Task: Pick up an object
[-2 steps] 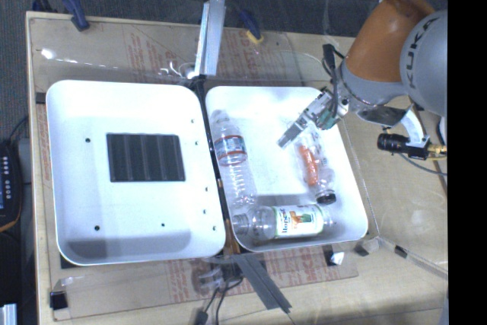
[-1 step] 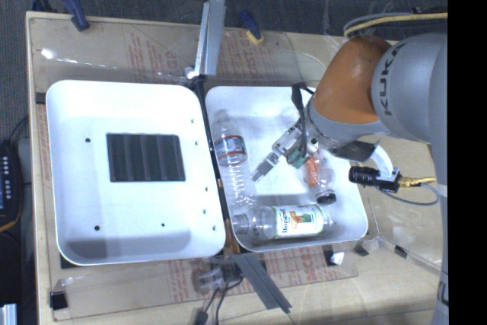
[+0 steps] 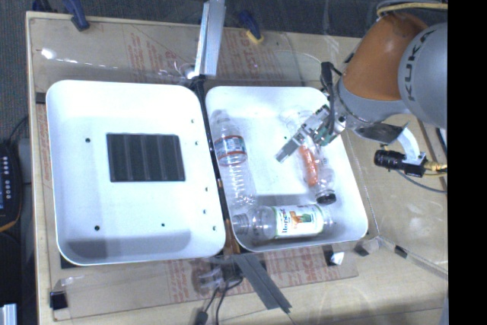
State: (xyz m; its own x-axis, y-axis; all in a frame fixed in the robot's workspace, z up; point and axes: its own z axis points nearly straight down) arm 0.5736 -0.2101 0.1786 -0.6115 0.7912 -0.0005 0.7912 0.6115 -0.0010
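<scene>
Hovering pincer (image 3: 293, 146) above orange bottle (image 3: 311, 167)

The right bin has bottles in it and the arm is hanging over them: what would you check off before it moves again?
1. Objects in the right bin to pick: ok, three bottles.
2. Gripper over the right bin: ok.
3. Orange-filled bottle just below the gripper: ok.
4. Grip on anything: cannot tell.
5. Water bottle along the left wall, apart from the gripper: ok.
6. Labelled bottle against the near wall: ok.
</scene>
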